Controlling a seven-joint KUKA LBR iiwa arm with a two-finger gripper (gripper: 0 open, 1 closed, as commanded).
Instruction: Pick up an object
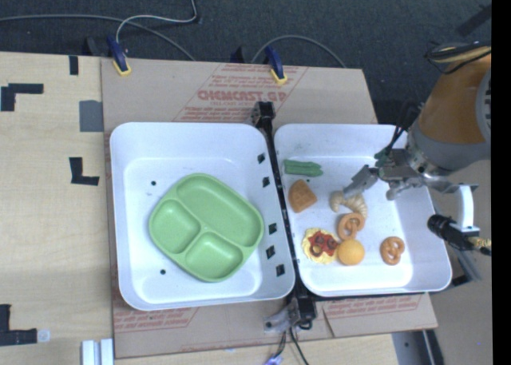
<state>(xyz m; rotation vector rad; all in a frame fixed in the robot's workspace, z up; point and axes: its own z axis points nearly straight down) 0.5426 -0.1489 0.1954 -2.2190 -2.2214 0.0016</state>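
Observation:
The right bin point(415, 275) holds several toy foods: a green pickle point(303, 168), a brown bread piece point(301, 196), a croissant point(350, 202), a small bagel point(349, 225), a pizza slice point(320, 244), an orange point(350, 253) and a pretzel point(391, 250). My gripper point(379, 185) hangs over the right half of this bin, just right of the croissant and above it. Its fingers are spread apart with nothing between them. The left finger point(359, 180) reaches toward the croissant's upper end.
The left bin point(128, 164) holds a green divided plate point(206, 226). A black divider with clips point(275, 196) runs between the bins. The arm's orange band point(455, 108) and grey wrist stand over the right bin's right rim. Cables lie behind the bench.

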